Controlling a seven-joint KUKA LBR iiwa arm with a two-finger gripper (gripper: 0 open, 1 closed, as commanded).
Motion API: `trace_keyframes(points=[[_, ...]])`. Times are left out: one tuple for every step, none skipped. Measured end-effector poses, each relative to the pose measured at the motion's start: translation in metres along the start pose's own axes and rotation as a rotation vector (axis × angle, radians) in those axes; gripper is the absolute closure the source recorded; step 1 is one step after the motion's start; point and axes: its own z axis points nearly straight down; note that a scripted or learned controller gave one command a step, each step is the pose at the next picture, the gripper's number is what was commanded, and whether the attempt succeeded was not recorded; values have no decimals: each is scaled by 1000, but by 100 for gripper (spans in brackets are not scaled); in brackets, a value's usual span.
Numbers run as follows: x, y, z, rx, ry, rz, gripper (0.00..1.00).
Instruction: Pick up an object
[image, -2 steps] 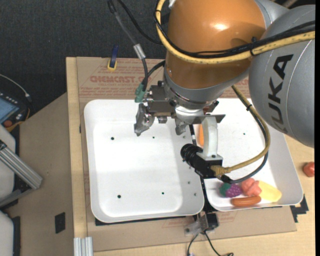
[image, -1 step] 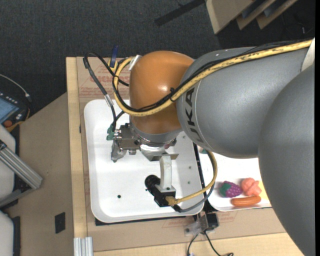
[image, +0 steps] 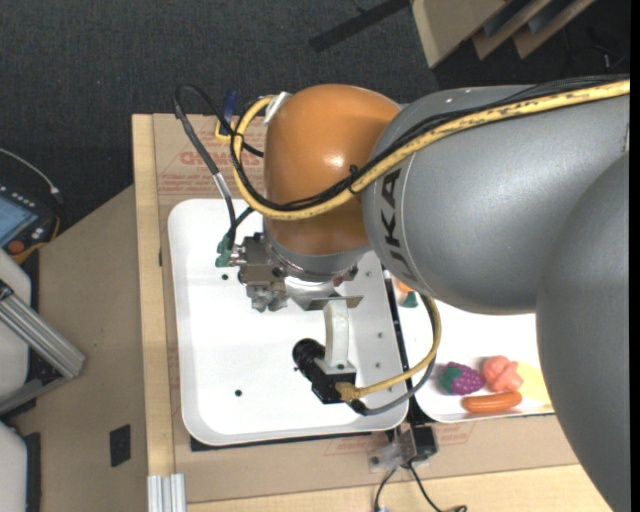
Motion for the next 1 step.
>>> trace_keyframes(points=[[-53, -17, -146, -12, 3, 1, 100]])
